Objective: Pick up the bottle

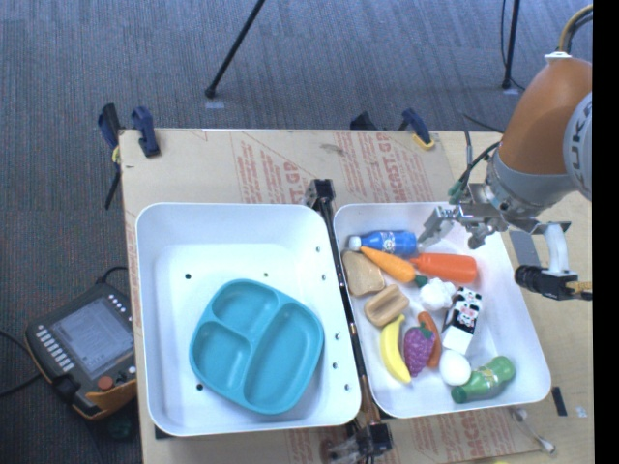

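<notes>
Claw (453, 217) is hovering spread open and empty over the right bin's (535, 341) far edge. We're seeing the blue bottle (387, 243) lying just beside it, ungrasped, touching a carrot (389, 263). Descent, grasp and lift are remaining.

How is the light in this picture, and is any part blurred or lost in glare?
Camera view: even, soft light with faint shadows; the right white bin is bright but not washed out; the small blue plastic bottle stays readable; the tool looks slightly soft.
</notes>
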Available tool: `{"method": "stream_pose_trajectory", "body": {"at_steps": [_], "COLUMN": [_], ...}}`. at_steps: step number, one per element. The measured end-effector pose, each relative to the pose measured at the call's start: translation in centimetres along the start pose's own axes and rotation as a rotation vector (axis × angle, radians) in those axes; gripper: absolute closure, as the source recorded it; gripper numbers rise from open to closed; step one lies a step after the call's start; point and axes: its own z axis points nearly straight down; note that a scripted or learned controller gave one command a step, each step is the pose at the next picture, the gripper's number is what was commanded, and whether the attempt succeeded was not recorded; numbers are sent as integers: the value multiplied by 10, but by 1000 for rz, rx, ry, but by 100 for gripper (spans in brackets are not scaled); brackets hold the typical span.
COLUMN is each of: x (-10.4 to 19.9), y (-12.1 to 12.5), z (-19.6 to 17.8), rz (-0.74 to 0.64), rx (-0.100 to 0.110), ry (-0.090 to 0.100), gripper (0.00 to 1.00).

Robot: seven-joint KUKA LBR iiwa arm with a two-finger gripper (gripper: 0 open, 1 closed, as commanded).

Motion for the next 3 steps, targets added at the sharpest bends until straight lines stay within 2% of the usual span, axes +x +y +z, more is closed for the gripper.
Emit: {"method": "stream_pose_trajectory", "body": {"at_steps": [1, 2, 3], "x": [0, 29, 36], "y": [0, -37, -98], "z": [-10, -67, -146], "rz": [-1, 322, 545], "rx": [0, -2, -4], "ry": [1, 0, 0], "gripper": [100, 100, 100]}}
